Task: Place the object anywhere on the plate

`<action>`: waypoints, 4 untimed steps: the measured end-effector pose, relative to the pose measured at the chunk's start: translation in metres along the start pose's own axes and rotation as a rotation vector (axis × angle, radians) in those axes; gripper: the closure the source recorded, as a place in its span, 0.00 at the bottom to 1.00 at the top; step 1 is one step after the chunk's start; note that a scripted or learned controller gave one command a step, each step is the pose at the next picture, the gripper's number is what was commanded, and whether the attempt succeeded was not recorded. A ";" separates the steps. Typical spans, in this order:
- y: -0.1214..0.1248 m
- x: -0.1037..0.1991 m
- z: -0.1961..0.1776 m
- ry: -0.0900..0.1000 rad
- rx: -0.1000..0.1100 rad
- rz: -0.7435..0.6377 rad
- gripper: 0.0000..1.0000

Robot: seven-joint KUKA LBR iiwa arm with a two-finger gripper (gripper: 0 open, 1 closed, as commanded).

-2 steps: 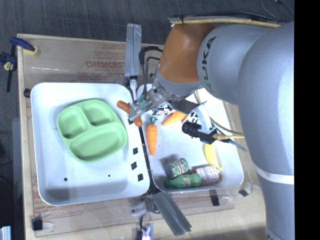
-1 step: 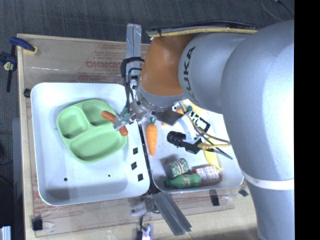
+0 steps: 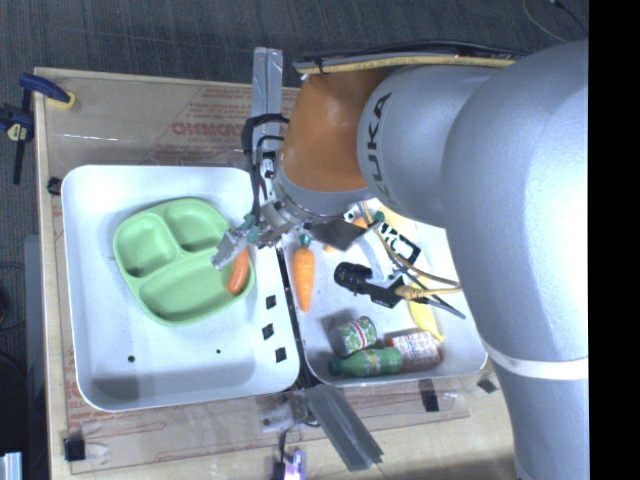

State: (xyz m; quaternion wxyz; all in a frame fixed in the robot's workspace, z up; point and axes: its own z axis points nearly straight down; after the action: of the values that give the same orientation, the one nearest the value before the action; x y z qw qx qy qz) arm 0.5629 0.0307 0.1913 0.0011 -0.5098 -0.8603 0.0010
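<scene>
The arm (image 3: 450, 148) reaches in from the right, low across the seam where the two bins meet, and its orange band sits above the right bin's upper corner. The hand (image 3: 236, 246) is down at the right rim of the green plate (image 3: 180, 293), which lies in the left bin (image 3: 150, 368) and has three compartments, two small ones above and a large one below.

A carrot (image 3: 238, 273) is just beneath the hand's tip, lying tilted across the plate's right edge beside the large compartment. Its upper end meets the hand. The tip is small and partly shadowed, so I cannot tell whether the hand is open or closed, or whether it grips the carrot at all.

A second carrot (image 3: 303, 276) lies in the right bin (image 3: 322, 318), just across the seam, pointing downward. Lower in that bin a green can (image 3: 352, 334) sits just above a green bottle (image 3: 372, 362) lying on its side. A red-and-white container (image 3: 415, 346) is beside them, and something yellow (image 3: 425, 318) is near it. Both bins rest on the pale worktop (image 3: 150, 118).
</scene>
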 end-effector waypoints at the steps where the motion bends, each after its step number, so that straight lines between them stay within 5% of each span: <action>1: 0.001 0.000 -0.010 0.000 0.001 -0.005 1.00; 2: -0.023 -0.003 0.000 0.001 0.002 0.329 1.00; 3: 0.077 -0.054 -0.017 0.000 0.000 0.449 1.00; 4: 0.040 -0.122 -0.126 -0.001 -0.003 0.228 1.00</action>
State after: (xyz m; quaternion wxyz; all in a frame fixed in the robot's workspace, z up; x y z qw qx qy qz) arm 0.6567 -0.0574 0.3171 -0.0001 -0.6045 -0.7966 0.0002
